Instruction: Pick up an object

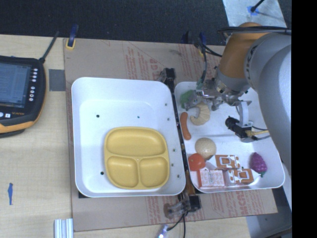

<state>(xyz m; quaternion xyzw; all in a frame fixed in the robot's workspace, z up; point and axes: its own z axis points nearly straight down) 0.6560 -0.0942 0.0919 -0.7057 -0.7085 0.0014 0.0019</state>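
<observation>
My gripper (205,103) hangs low over the far end of the right bin (275,182), open, with nothing between its fingers. Just in front of it lies a beige curved pastry (201,115), touching or nearly touching the fingertips. A green leafy piece (187,98) sits to the gripper's left in the bin's far corner. An orange-red sausage (185,126) lies along the bin's left wall. Nearer the front are a round beige bun (205,146), a red tomato (196,161), small printed cartons (225,171) and a purple grape bunch (258,163).
The left bin (89,103) holds a yellow divided plate (136,157). A tablet-like pendant (20,93) lies on the bench at the far left. The arm's grey body (270,83) covers the right bin's far right side.
</observation>
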